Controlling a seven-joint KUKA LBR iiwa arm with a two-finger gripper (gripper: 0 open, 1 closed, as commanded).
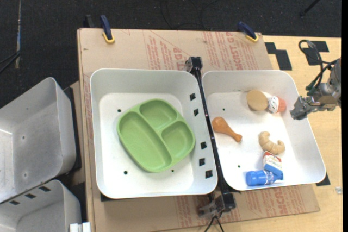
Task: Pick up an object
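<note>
Hand (300, 111): I see it at the 3 o'clock edge of the view, just over the right rim of the right bin; it is small and dark from here, and I cannot tell whether it is clenched or released. Nothing shows in its grip.
Arm: I only get the grey wrist end, coming in from 3 o'clock.
Right bin (310, 141): white, shallow, carrying all the loose objects.
Round tan piece (256, 100): at about 1 o'clock inside the right bin, the nearest thing to the hand, with a small white and red piece (275, 105) touching its right side.
Drumstick toy (225, 127): orange-brown, at 9 o'clock in the right bin, lying at a slant near the divider.
Croissant toy (271, 142): tan and curved, around the bin's middle, just below and right of centre.
Blue and white object (265, 174): at 6 o'clock in the right bin, near the front wall, with a red and white part at its top.
Left bin (103, 95): white, beside the right bin, touching along the middle seam.
Green plate (156, 135): three compartments, lying flat in the middle of the left bin.
Tabletop (141, 46): brown board under both bins, blue and yellow clamps (107, 30) at 11 and 1 o'clock.
</note>
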